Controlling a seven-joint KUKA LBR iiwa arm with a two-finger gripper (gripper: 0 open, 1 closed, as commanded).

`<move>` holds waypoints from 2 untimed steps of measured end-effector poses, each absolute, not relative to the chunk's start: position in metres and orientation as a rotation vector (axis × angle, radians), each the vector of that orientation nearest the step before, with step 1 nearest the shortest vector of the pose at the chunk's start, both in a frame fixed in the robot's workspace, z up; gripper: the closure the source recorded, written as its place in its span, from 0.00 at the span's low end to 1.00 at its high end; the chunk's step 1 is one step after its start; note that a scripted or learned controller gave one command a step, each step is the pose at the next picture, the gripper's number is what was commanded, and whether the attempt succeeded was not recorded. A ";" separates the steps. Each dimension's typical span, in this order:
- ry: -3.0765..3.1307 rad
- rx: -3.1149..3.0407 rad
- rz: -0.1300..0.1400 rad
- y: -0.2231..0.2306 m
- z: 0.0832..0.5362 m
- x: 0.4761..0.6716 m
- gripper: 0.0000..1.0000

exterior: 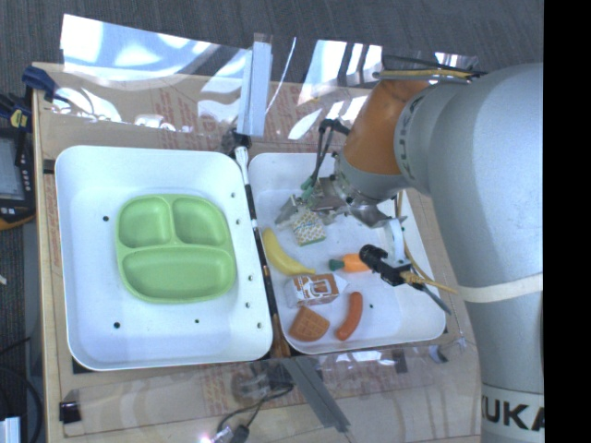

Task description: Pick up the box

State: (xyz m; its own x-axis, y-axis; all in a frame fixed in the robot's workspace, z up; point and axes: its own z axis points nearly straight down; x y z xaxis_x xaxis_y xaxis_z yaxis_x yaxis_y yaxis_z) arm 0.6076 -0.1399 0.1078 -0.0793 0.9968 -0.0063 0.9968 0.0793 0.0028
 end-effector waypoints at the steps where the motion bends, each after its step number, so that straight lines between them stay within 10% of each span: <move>1: 2.306 2.124 -0.005 -0.140 0.117 0.608 1.00; 2: 2.306 2.123 -0.006 -0.140 0.117 0.608 0.00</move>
